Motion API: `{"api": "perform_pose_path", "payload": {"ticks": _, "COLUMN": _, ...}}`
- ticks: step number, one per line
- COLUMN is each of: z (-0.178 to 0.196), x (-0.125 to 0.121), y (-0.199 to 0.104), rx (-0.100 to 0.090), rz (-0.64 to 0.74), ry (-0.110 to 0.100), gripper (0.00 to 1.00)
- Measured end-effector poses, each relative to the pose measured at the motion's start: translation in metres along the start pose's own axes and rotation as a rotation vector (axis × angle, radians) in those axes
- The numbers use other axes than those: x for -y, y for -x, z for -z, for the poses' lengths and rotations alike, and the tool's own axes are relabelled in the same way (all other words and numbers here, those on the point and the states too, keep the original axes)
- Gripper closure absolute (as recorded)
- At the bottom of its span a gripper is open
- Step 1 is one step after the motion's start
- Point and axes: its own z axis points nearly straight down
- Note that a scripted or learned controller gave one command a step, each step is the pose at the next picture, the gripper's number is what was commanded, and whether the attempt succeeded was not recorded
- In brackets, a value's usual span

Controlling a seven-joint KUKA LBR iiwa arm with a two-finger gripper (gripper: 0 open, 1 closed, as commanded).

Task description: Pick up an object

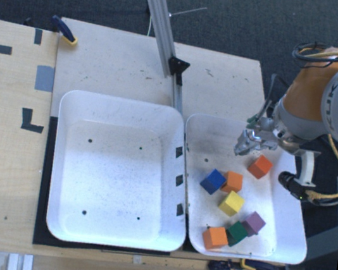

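Several small blocks lie in the right bin [279, 242]. An orange-red block [260, 166] sits near the bin's upper right. A blue block [213, 181], an orange block [234, 181] and a yellow block [232, 203] cluster at the middle. A purple block [254, 222], a green block [238, 232] and another orange block [216, 237] lie toward the front. My gripper [248, 144] hangs over the bin's upper part, just up and left of the orange-red block. Nothing shows between its fingers.
The left bin [114, 173] stands beside the right one, sharing a raised rim. A slanted metal rail [164, 31] runs down from the top to the bins' junction. A blue-and-yellow tool [64, 30] lies at the bench's far left corner.
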Motion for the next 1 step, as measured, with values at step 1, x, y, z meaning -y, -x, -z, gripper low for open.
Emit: {"api": "perform_pose_path", "payload": {"ticks": 1, "z": 0.0455, "x": -0.0078, "y": -0.0038, "rx": 0.000, "rz": 0.000, "ry": 0.001, "gripper": 1.00}}
